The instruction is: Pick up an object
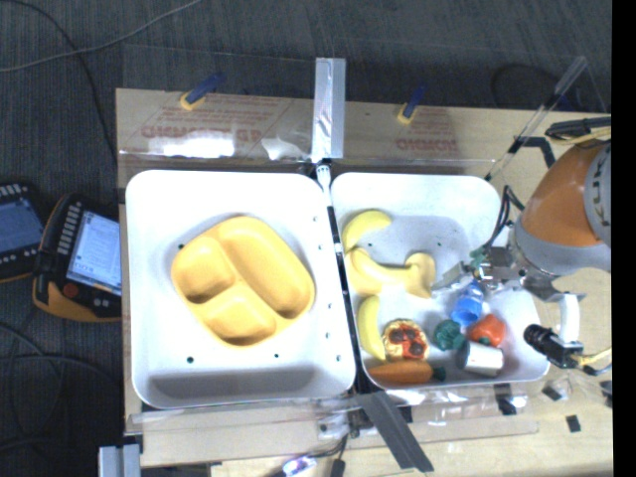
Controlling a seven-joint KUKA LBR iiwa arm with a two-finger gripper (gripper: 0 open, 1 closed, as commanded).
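The right bin [417, 192] holds a heap of toy food. A yellow banana [364, 228] lies at its far left, with a pale yellow curved piece [390, 272] beneath it and another banana [370, 326] along the left wall. A round brown-and-red piece [404, 338], an orange carrot [402, 373], a green piece [449, 334], a blue piece [465, 312], a red piece [487, 328] and a white block [484, 359] crowd the near side. My gripper [475, 269] hangs low over the bin's right part, just above the blue piece. Nothing shows between its tips.
A yellow divided plate [243, 278] takes up most of the left bin [149, 366]. The arm's orange band [561, 197] stands over the right bin's right rim. A clear sheet with clips lies behind both bins, and a handheld pendant [84, 261] lies on the floor at the left.
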